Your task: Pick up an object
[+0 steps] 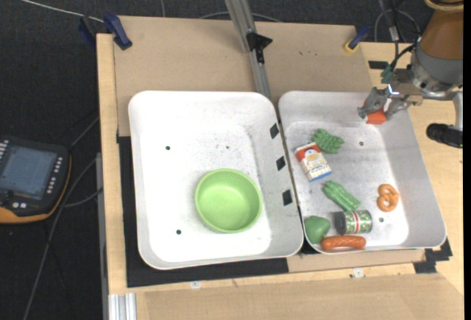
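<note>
Hovering over the upper right part of the right-hand bin (412, 136), the jaws of the gripper (377, 109) appear to be closed on a small orange-red object (376, 118) — it shows at the tip of the fingers, clear of the other items, though it is too small to say what it is or how deep the grip goes. If the hold is only on an edge, which I judge possible given how little of the piece shows, any jerk of the arm could let it slip and drop back into the bin, or bounce over the rim onto the worktop (221, 54). The rest of the objects lie well apart from the gripper, lower in the same bin: a leafy green toy (327, 140), a small red-and-white carton (313, 162) just below it, a green vegetable (340, 196), a green-labelled can (355, 221) touching it, a green rounded piece (317, 227), an orange sausage (343, 242) along the front wall, and a pretzel (387, 197) off to the right. A dropped piece could land among these and nudge them, yet they are far enough off that a collision with the arm seems unlikely. The left-hand bin (147, 164) holds a green bowl (228, 199) — a carry across the divider between the bins risks snagging on the raised rims or the black clips (280, 162) there if the lift is too low.
</note>
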Robot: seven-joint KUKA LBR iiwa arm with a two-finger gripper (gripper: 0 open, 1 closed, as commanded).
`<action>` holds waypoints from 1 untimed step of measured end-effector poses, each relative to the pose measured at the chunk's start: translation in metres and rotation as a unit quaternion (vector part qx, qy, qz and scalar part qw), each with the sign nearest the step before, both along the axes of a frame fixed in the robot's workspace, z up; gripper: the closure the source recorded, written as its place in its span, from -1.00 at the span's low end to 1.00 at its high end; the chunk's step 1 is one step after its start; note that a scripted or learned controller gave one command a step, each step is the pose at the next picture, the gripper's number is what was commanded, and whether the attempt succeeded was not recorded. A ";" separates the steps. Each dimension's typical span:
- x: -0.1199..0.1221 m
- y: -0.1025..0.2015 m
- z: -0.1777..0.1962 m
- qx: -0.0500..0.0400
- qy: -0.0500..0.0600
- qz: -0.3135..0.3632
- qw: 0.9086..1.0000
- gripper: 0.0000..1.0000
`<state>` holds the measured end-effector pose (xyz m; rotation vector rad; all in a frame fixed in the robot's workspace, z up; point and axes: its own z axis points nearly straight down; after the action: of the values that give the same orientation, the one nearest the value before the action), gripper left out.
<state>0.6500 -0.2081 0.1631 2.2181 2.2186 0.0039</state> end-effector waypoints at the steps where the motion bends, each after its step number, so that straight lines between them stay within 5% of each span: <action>1: 0.002 0.005 0.063 0.000 -0.001 0.000 1.000 1.00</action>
<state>0.6522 -0.2034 0.2260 2.2167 2.2184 0.0053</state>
